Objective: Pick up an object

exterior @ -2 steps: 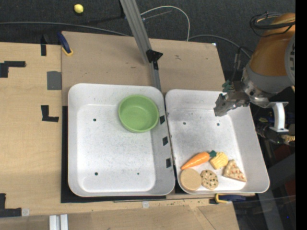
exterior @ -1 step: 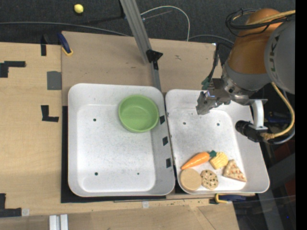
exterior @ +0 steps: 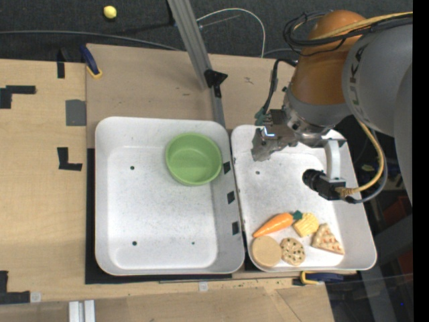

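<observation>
In the right bin, near its front edge, lie an orange carrot, a yellow corn piece, a pizza slice, a chocolate-chip cookie and a tan round disc. A green bowl sits at the back of the left bin. My gripper hangs over the back left part of the right bin, well behind the food pieces, with nothing seen held.
A slanted metal pole crosses the back of the bench above the bins. A yellow ball lies on the dark floor at the far back. A black cable part sticks out beside the arm over the right bin.
</observation>
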`<state>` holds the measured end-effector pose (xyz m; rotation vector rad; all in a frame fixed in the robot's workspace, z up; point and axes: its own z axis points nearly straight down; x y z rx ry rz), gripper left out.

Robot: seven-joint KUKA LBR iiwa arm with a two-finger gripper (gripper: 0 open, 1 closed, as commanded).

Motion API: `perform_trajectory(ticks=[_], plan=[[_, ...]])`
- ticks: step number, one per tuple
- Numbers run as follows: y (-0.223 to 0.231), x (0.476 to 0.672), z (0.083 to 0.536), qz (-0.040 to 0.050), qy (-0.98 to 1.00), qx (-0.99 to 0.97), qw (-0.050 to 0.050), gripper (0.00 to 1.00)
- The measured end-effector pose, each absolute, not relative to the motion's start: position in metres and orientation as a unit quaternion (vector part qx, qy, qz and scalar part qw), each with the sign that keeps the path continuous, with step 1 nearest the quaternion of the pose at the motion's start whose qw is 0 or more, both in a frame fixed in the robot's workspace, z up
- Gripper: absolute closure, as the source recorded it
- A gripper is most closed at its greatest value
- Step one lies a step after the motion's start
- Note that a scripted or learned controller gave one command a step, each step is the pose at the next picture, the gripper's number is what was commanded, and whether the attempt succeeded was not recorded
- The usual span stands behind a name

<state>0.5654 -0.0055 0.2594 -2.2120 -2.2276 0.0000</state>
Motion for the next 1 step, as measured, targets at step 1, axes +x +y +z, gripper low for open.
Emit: perform_trajectory(ticks=[1], plan=[[0.0484,0.5734,0.2589,0.0000,-0.710,-0.704,0.001,1.00]])
